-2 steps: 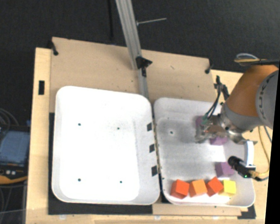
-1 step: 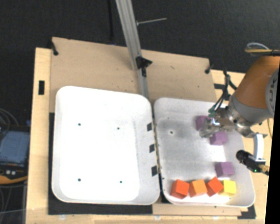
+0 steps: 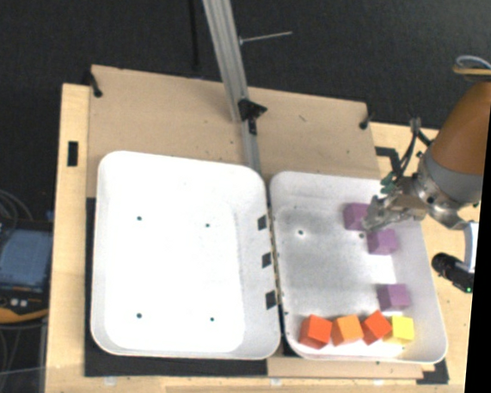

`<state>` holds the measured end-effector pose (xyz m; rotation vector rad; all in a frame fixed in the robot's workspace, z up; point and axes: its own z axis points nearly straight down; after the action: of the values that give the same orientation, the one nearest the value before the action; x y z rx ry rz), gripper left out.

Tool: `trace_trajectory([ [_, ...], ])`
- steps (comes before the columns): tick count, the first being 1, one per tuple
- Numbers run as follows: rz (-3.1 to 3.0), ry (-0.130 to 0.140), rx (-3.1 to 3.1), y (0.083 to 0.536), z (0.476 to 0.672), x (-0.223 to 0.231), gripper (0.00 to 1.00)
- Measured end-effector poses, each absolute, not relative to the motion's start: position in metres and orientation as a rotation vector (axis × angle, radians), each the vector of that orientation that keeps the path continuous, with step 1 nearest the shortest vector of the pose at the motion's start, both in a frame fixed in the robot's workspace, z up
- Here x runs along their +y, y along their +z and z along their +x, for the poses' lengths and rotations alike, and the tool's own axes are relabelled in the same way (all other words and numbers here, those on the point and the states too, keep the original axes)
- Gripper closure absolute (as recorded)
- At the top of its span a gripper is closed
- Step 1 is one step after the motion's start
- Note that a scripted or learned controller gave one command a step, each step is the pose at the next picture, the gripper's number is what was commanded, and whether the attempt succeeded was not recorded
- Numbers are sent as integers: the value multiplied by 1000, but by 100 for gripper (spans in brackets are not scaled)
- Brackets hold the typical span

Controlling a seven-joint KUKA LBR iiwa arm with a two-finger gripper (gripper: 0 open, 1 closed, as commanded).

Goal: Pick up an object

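The gripper [image 3: 380, 215] hangs low between two purple blocks [image 3: 354, 216] (likely lining up a grasp); whether it grips anything, I cannot tell.

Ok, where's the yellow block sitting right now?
The yellow block sits in the right bin, near corner, beside the row of orange blocks.
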<state>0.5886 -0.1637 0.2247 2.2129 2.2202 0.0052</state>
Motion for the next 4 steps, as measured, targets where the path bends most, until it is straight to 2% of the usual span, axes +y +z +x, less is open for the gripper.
trace_trajectory([
  [1,2217,3,2221,244,589,-165,100],
  [3,2214,2,2230,227,576,-55,100],
  [4,2213,5,2230,240,568,-7,100],
])
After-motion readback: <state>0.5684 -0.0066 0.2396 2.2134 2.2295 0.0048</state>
